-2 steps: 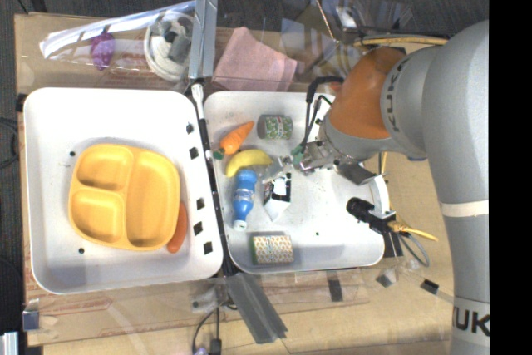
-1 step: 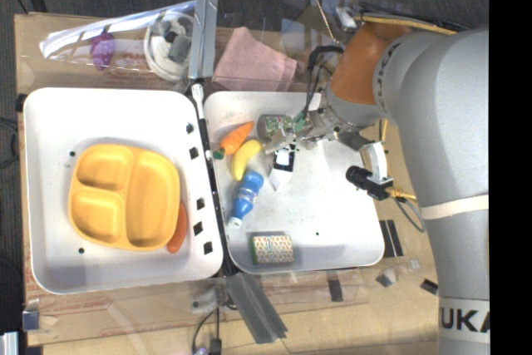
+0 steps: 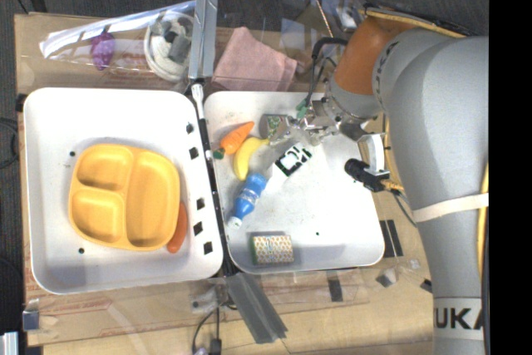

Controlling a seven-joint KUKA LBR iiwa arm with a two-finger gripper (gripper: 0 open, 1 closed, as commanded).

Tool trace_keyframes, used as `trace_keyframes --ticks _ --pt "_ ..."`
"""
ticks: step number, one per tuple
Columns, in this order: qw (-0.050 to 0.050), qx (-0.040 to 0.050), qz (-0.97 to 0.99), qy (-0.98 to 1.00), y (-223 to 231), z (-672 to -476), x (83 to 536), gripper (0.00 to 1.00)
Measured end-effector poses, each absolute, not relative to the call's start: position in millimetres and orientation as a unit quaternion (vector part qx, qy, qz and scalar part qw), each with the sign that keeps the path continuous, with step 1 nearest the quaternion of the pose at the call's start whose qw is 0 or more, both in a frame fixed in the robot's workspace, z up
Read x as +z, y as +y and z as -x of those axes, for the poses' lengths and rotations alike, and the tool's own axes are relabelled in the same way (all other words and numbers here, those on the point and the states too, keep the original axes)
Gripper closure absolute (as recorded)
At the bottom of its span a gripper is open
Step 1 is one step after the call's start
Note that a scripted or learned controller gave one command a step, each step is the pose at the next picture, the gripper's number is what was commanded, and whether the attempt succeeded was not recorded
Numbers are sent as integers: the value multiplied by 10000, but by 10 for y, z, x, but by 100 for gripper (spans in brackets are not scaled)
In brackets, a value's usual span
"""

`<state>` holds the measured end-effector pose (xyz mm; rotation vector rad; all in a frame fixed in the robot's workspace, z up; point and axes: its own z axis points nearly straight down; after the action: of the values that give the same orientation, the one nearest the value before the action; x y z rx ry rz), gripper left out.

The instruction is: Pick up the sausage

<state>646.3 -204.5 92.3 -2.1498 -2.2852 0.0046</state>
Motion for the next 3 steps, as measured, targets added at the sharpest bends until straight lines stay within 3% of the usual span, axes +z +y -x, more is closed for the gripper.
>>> trace_keyframes --ticks 1,2,3 --pt "23 11 6650 -7468 -1667 -5364 913 0" --pt "12 5 6629 -7487 -1871 -5859 916 0" --pt "21 11 6614 -7500 -1868 -5861 1012 100"
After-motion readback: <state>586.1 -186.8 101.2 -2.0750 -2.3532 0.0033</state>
